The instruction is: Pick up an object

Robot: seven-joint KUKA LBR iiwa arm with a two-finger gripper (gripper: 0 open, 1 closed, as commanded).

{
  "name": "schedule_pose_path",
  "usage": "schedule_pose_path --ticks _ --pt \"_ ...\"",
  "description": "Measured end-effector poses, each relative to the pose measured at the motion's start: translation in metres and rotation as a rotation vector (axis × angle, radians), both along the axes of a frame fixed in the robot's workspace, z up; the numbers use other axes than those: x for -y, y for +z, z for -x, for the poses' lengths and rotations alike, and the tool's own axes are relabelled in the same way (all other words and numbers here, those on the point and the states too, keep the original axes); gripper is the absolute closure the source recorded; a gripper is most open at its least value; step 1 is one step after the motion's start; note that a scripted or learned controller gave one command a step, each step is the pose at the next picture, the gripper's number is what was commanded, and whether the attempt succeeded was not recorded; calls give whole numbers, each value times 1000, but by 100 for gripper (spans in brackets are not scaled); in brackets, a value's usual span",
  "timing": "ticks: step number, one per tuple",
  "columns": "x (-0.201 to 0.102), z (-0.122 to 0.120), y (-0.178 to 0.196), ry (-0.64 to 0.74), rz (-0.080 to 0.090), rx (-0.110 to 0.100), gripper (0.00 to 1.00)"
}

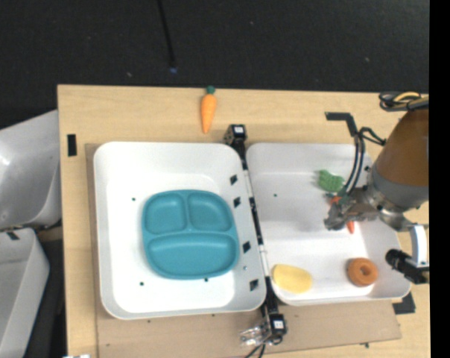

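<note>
Above right bin (299,166), tool (338,218) low.

Hand (341,216) low in right bin (299,162), teal plate (189,233) left

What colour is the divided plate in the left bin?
Teal blue; the plate shows plainly in the camera view.

Right bin (299,162) centre open; yellow piece (292,278), donut (362,271) crowd front edge, green toy (330,180) at back.
</note>
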State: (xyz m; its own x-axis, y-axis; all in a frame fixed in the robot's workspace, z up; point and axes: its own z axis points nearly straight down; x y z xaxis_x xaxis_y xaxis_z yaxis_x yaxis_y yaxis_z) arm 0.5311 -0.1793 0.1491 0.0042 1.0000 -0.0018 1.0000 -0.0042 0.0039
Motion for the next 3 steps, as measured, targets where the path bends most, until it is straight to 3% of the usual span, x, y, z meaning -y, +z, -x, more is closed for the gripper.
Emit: schedule_pose_path --ticks 3 --pt "5 -6 131 7 1 3 100"
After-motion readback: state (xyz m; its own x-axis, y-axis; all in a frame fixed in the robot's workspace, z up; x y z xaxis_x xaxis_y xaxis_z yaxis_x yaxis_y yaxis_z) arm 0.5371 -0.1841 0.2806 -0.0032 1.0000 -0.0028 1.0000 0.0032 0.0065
